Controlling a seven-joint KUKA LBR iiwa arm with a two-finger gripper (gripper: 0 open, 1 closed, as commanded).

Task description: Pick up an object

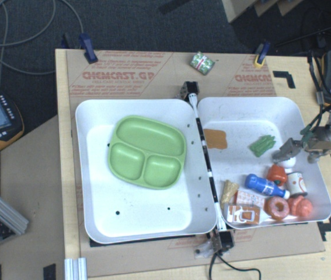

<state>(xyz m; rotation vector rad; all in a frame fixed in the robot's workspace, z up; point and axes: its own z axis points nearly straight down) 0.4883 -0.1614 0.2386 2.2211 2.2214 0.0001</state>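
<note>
From above, the gripper (289,151) comes in low over the right bin (241,107). I cannot tell how its jaws stand, because they are small and blurry. Nothing can be seen held in them.

The toys sit in a bunch in the right bin, in the corner nearest the gripper. Right under the gripper is a small red toy (277,172). It looks like the closest one to pick. It seems light and hard, and a bit round, so it may slip. A squeeze across its middle looks best. Just beside the red toy lies a blue bottle (264,185), and a white can (296,183) is on its other side. A donut (278,208) and a flat snack box (247,207) lie a little past the bottle. They are packed close, so a grab could bump the others. A green toy (262,145) lies alone near the gripper, with more room around it. A brown flat piece (215,139) lies farther from the gripper, by the middle wall.

The left bin (95,209) holds a green plate (147,152) with three parts. Both bins are smooth and white. They sit on a cardboard sheet (136,69). A small green packet (202,63) lies on the sheet, well apart from the gripper.
</note>
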